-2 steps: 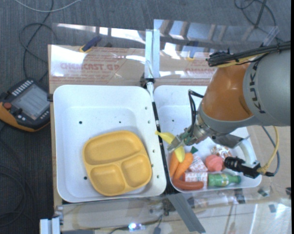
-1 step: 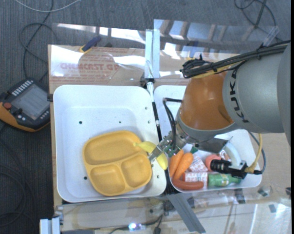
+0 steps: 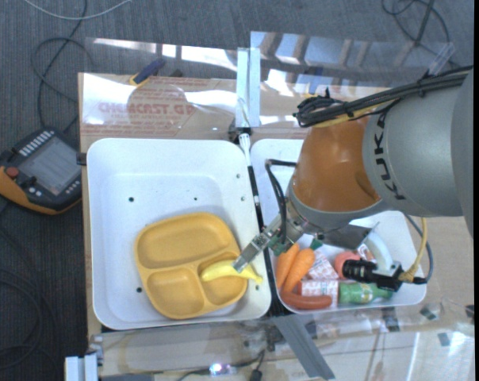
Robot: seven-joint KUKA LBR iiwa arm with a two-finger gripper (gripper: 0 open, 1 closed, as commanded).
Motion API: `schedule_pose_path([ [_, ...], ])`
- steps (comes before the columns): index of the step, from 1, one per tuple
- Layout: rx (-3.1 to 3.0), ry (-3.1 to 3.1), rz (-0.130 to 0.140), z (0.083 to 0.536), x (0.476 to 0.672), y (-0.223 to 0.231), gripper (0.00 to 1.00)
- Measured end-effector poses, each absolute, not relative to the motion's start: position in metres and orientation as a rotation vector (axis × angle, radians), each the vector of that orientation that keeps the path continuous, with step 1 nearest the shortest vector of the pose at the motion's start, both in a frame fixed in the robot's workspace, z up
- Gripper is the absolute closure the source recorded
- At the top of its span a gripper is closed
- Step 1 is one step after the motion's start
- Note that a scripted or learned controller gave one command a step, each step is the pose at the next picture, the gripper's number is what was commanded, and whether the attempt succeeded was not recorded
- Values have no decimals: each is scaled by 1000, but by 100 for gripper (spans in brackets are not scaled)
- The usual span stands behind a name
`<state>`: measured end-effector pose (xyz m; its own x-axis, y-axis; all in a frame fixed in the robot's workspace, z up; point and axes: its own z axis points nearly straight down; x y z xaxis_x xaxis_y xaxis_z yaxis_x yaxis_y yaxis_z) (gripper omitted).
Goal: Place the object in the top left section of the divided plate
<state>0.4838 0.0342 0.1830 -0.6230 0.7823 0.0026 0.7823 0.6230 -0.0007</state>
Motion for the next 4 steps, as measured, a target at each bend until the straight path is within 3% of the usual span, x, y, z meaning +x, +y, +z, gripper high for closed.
schedule_pose_path([
  [1,-2036,-2440,2,165,491,71,0],
  [2,-1434,-2797,5,215,484,65,0],
  [4,-1858,-2536,3,410,495,160,0],
])
